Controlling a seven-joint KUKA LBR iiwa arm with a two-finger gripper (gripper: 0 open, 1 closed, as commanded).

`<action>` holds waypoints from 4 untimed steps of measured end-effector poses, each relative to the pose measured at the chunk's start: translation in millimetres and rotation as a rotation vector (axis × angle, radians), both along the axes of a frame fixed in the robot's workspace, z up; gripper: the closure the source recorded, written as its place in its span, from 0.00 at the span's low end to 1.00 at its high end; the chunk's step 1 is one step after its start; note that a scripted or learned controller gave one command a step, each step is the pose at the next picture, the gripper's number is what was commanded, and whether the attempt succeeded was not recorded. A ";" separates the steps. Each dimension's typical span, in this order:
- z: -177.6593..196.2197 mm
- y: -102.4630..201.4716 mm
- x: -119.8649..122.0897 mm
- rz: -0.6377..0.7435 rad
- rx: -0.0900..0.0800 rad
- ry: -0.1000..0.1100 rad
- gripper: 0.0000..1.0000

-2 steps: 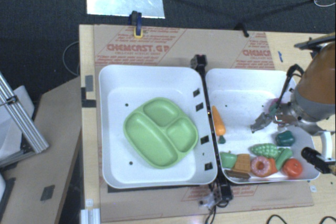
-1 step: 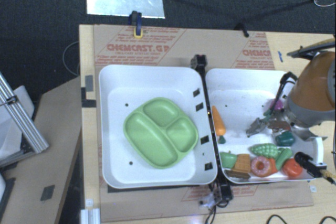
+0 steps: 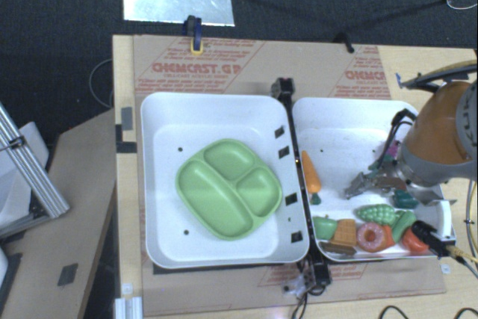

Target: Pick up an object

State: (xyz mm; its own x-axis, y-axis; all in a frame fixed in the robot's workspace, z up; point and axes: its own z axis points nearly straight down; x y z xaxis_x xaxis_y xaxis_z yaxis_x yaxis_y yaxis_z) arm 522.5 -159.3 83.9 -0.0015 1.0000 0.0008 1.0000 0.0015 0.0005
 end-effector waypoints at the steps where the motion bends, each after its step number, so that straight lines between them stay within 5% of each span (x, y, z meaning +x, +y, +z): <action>1: 10.7 -0.7 0.3 -0.001 -0.001 -0.002 1.00; 4: 141.6 -1.6 -1.8 0.003 -0.002 -0.003 1.00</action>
